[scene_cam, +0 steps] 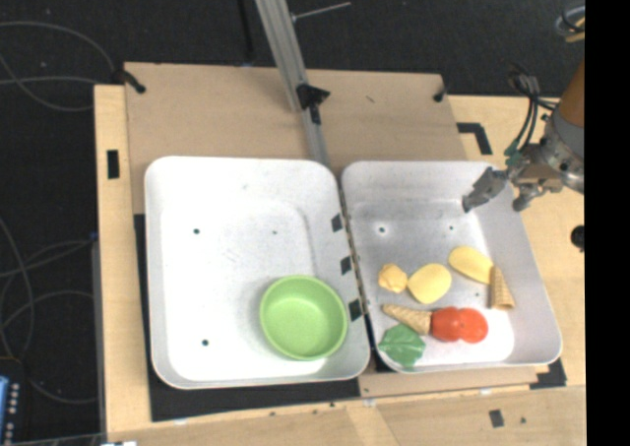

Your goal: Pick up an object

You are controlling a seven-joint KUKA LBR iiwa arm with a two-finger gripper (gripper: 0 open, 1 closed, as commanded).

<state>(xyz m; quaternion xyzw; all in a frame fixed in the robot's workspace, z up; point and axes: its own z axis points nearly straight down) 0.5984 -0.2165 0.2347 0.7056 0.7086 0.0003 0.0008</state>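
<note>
Wooden and pale, the worktop [226, 109] is the largest thing I see from my remote station, and it carries two shallow white bins side by side. In the left bin [226, 218] there is one green bowl [303, 316], which sits near the front edge, close to the wall between the bins. The right bin [413, 198] holds all the small pieces, gathered in its front half: a red tomato-like piece [460, 325], a round yellow piece [429, 283], an oval yellow piece [472, 263], a green leafy piece [402, 344], a smaller yellow piece [393, 279], and two little cones, one lying [408, 317] just beside the red piece and one [501, 288] at the right wall.

The arm comes from the right, and its end effector [502, 190] hangs over the back right corner of the right bin, well apart from the group of pieces. Its two fingers stand spread, with a clear gap between them, and I see nothing between them.

To my judgement the task is at the beginning. No piece is lifted; every one lies on the bin floor. What is left is almost all: to move forward over one piece, go down, close on it and raise it. The oval yellow piece is the nearest candidate.
</note>
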